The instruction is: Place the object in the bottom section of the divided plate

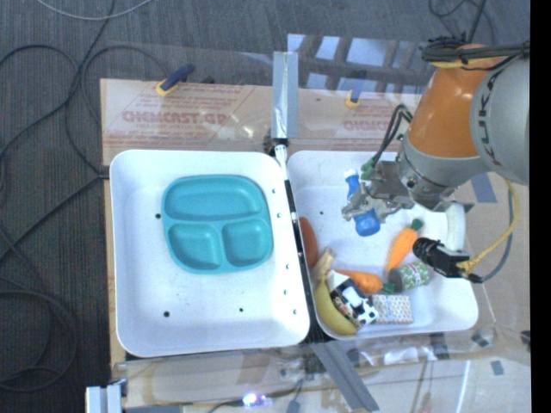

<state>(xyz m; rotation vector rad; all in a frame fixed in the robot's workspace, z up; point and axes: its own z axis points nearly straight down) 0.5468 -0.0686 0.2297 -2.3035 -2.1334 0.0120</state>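
My hand (368,203) is low over the right bin (448,317), right at a small blue toy (365,220); can't tell if it's clamped on it or just above, or how the hand is set; toy looks like hard moulded plastic, light, stiff, probably slick, so I'd take it across the narrow body; carrot (399,246), banana (331,306), patterned bits lie near it; plate (217,222) is teal, glossy, three-sectioned, in the left bin (138,308), nothing in it yet.
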